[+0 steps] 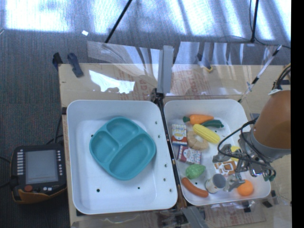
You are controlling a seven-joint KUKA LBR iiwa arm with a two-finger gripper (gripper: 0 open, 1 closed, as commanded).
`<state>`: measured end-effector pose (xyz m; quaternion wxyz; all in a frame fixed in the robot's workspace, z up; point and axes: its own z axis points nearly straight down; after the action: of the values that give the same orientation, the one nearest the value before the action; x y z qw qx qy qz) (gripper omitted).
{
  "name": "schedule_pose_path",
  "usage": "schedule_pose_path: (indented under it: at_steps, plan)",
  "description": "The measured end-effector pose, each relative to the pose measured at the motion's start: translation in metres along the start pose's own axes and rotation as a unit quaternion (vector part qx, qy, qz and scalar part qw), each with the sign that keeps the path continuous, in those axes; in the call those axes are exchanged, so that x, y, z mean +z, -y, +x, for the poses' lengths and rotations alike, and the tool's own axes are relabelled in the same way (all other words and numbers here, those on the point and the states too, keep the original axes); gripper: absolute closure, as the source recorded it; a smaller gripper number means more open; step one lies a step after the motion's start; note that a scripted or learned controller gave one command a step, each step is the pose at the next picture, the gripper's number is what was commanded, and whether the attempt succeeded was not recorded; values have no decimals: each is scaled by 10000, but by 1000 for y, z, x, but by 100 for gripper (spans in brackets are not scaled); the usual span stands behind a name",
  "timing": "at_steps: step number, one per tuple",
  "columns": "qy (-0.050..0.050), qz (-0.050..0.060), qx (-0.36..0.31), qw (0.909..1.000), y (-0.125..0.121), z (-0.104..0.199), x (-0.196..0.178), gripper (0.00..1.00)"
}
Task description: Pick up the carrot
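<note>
From my remote seat I have the one overhead camera view. The left bin [76,127] holds a teal divided plate [122,147], lying tilted near its middle. The right bin [237,109] holds the clutter.

The carrot [198,118] lies at about twelve o'clock in the right bin, orange with a green leafy tip pointing toward nine o'clock, near the far wall. Just beside it toward three o'clock lies a dark green vegetable [213,124], and just below the two runs a yellow corn cob [206,133] on a slant. A round pale bagel-like piece [196,141] touches the corn at its seven o'clock. At nine o'clock in the bin stand two small printed cartons [179,133], one above the other, near the left wall. A green leafy toy [194,171] sits around six o'clock, with a red sausage [194,187] beyond it by the near wall, and a small grey can [217,183] just beside the sausage's right end. An orange ball-shaped fruit [245,188] rests at five o'clock.

The arm comes in from three o'clock, its orange band [280,120] large at the frame edge. The gripper [237,175] hangs over the bin's four o'clock corner, above a printed card [224,166] and between the can and the orange fruit, well apart from the carrot. Cables and wrist hardware hide its tips, so I cannot tell whether it is spread or closed.
</note>
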<state>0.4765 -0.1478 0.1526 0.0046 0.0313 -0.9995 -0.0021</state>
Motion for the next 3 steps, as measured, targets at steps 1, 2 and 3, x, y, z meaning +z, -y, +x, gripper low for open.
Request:
schedule_pose_path:
  at_steps: [1,2,3]
  plan:
    - [55,18,-558,9984,65,-3,63,0]
    - [92,34,-143,9999,51,-50,-84,0]
    - [31,11,-2165,9763,47,-3,-11,0]
